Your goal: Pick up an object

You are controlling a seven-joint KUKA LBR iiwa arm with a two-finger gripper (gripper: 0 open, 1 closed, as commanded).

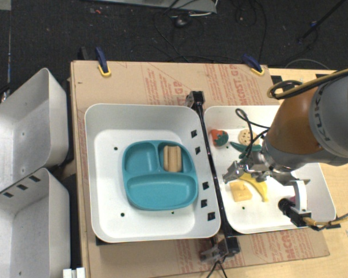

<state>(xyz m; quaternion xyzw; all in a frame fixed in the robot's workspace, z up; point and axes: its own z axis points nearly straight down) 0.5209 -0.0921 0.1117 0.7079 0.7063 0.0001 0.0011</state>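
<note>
this looks like a robot lab. a big grey and orange robot arm (313,126) reaches over two white bins (104,213) on a brown cardboard surface (162,80), and black cables (243,10) lie on the dark floor (40,28) far behind.

Arm (313,126) cut by right edge, banana (256,187) partly under pincer (243,169)

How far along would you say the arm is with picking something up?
Done: the arm has reached into the right bin, and the gripper sits low over the yellow banana and cheese wedge. In hand: nothing visibly held. Left: closing on an item and lifting it clear.
</note>
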